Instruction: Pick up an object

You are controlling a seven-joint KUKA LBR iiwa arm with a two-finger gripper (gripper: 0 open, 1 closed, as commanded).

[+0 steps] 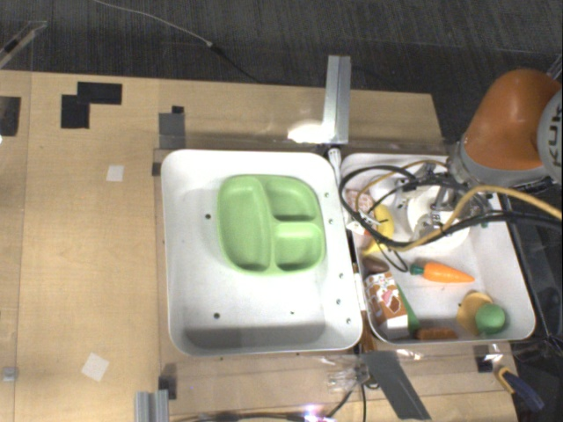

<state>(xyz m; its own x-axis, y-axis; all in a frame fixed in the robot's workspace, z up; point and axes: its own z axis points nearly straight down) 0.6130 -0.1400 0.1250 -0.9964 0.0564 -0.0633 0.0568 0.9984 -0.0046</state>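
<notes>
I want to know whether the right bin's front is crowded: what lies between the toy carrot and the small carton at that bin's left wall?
In the camera view, bare white bin floor separates the carrot from the carton.

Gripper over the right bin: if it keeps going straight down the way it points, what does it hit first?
Probably the yellow banana-like toy near the right bin's left wall; cables hide the gripper, so depth is uncertain.
</notes>
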